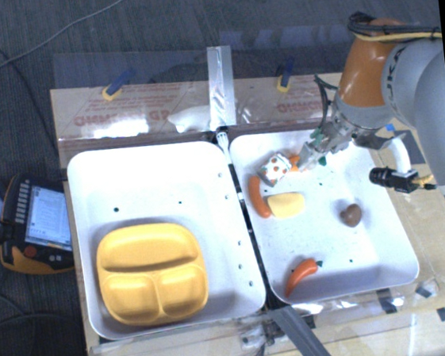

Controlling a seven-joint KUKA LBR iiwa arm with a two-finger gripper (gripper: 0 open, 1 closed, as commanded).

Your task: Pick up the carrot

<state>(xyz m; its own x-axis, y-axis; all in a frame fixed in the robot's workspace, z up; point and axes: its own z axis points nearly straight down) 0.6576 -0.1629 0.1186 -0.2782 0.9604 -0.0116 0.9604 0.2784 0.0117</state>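
Note:
The carrot (300,274), orange with a dark green top, lies near the front wall of the right bin (392,262), pointing down to the left. My gripper (314,155) hangs over the back of that bin, far from the carrot. Its tip is right beside a white and red toy (275,168) with a small orange bit next to it. Nothing is seen held.
An orange sausage-shaped piece (258,196) lies along the right bin's left wall, touching a pale yellow block (286,204). A brown lump (351,214) sits toward the right. A yellow divided tray (151,270) fills the front of the left bin (150,173).

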